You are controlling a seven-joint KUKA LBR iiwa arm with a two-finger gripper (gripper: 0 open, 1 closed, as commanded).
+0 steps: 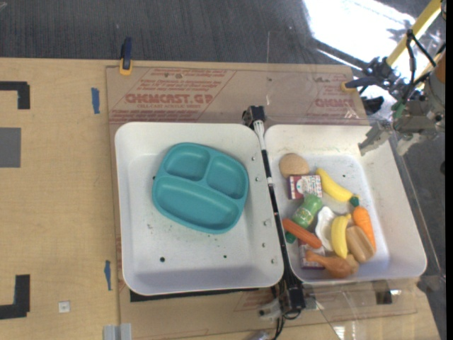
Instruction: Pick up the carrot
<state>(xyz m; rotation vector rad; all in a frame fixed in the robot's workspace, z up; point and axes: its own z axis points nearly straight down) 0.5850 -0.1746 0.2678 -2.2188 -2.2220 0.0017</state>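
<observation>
Surface (56, 211): tan, with black corner marks and a grey patch at its left edge.
Cardboard sheet (184, 94): printed in red, flat on the surface under both bins.
Left bin (134, 211): white, shallow, on the cardboard.
Right bin (400, 218): white, touching the left bin along a shared edge.
Blue tape (95, 100): short strips on the surface left of the cardboard.

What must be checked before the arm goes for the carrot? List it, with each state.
1. Carrot visible in the right bin: ok.
2. Nothing lying over it: ok.
3. Room beside it: not ok; a banana and a bun crowd it.
4. Gripper over the carrot: not ok; it sits at the bin's far corner.
5. Teal plate out of the way, in the left bin: ok.
</observation>
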